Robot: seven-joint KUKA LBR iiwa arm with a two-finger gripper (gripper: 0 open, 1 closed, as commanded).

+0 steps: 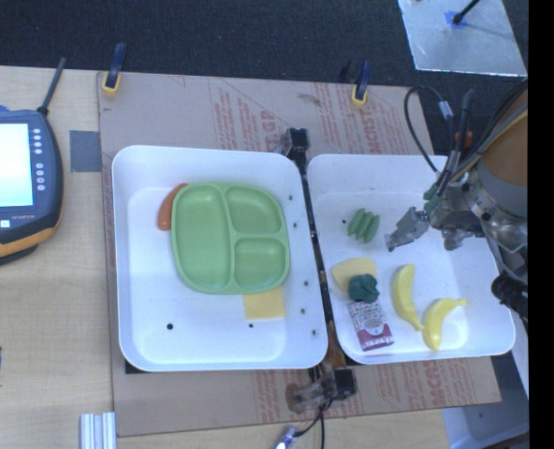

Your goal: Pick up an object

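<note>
The left bin (pixel 137 251) holds a green tray (pixel 230 238); the right bin (pixel 483 344) holds bananas (pixel 405 294), a green bean toy (pixel 362 224) and a packet (pixel 371 325). The gripper (pixel 427 229) hovers in the right bin, holding nothing; how far it is open I cannot tell. It looks like the approach step: next, descend onto one object.

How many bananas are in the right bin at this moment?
2. One banana lies near the bin's middle, below the gripper; the other banana lies beside it, toward the bin's lower right corner. No other is visible.
</note>
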